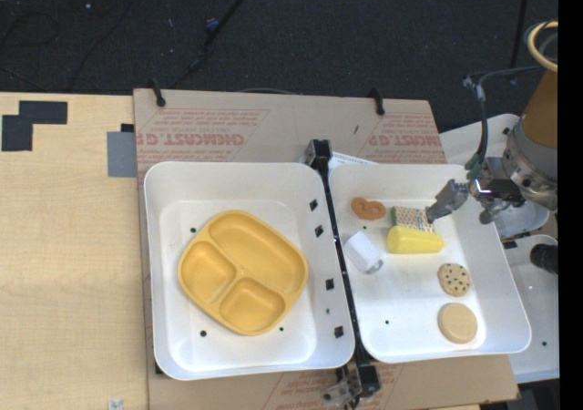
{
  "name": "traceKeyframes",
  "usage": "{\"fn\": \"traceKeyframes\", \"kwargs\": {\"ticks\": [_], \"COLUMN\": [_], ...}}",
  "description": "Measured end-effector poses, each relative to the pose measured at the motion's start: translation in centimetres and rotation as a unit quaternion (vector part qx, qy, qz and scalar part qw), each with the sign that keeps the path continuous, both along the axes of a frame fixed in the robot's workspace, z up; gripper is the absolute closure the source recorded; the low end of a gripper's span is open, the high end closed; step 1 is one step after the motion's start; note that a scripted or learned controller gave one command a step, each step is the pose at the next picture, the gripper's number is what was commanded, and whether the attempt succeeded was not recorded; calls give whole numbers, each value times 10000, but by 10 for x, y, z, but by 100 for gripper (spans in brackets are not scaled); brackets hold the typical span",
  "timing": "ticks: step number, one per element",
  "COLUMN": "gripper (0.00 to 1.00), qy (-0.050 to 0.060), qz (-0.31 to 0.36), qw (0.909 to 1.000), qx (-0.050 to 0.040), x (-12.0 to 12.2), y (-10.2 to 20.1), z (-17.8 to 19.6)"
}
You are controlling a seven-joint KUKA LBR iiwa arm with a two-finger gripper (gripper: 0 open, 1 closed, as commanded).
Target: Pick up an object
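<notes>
The arm reaches in over the right bin point(510, 308), its hand point(466, 199) spread apart and holding nothing, poised just above and right of the yellow wedge point(414, 240) and pretzel point(368, 209).

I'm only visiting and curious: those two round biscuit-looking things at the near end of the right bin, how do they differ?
The chocolate-chip cookie is speckled with dark spots; the plain tan disc has none. The cookie looks smaller, the disc a little wider. The cookie lies nearer the yellow cheese wedge; the disc lies closer to the right bin's near rim. Both are round, lie flat, and sit apart from each other.
</notes>
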State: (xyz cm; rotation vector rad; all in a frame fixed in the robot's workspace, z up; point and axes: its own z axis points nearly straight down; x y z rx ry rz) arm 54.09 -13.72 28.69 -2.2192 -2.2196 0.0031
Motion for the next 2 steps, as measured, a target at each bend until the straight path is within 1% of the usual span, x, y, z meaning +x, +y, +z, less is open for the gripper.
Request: {"fn": "traceKeyframes", "kwargs": {"ticks": [1,2], "gripper": [0,0], "qy": [25,27], "qz": [-4,-3], "qw": [10000,10000], "qx": [7,9], "x": [-9,-9], "y": [1,2], "z": [-60,-124]}}
